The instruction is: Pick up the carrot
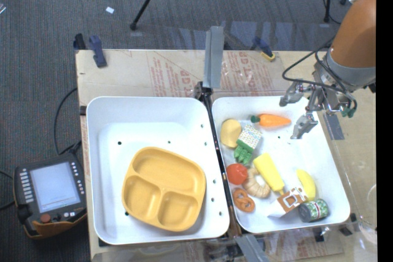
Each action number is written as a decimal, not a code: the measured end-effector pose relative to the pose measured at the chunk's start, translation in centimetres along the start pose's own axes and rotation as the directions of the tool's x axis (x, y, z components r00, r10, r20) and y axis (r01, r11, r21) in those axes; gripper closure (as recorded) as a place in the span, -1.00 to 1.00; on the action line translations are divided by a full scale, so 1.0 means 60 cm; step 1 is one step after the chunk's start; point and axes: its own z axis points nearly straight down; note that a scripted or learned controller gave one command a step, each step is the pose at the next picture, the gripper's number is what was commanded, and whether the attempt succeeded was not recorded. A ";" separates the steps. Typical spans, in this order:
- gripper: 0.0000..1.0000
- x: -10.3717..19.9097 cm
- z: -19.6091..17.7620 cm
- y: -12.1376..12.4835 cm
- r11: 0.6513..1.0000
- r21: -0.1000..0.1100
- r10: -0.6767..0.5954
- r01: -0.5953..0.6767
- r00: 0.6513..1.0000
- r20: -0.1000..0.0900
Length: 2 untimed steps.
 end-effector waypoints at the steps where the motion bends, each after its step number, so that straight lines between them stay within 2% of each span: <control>1: -1.00 -0.013 0.207 -0.066 0.972 -0.001 0.235 -0.235 0.972 -0.014; 2: -1.00 -0.012 0.221 -0.026 0.929 0.006 0.369 -0.369 0.929 -0.008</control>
